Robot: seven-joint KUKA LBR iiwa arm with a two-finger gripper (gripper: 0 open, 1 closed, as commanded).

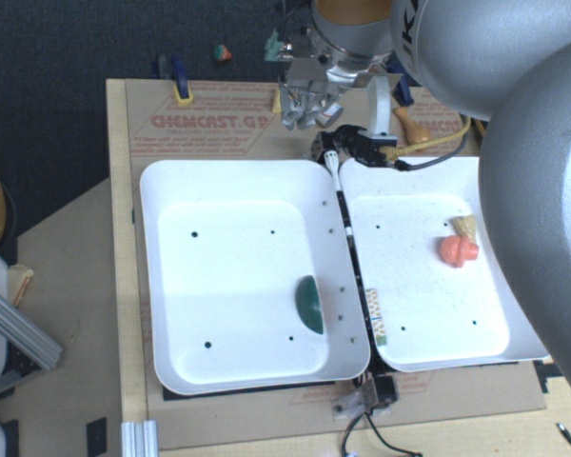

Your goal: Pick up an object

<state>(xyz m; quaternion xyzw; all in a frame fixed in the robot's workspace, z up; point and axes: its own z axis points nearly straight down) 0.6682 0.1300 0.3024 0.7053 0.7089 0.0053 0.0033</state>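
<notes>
A dark green rounded object (309, 305) lies in the left bin (171, 198), near its right wall. An orange-pink object (458, 249) with a pale tan piece (464, 226) touching its top rests in the right bin (409, 346). My gripper (305, 114) hangs above the bench beyond the far rim of the left bin, close to where the two bins meet. Nothing shows between its fingers, and it is well apart from both objects.
The grey arm fills the upper right of the view and overhangs the right bin's right side. A brown board (209, 112) lies under the bins. A blue and yellow clamp (179, 79) sits at the board's far left edge. A small coloured ball (223, 53) lies on the dark floor behind.
</notes>
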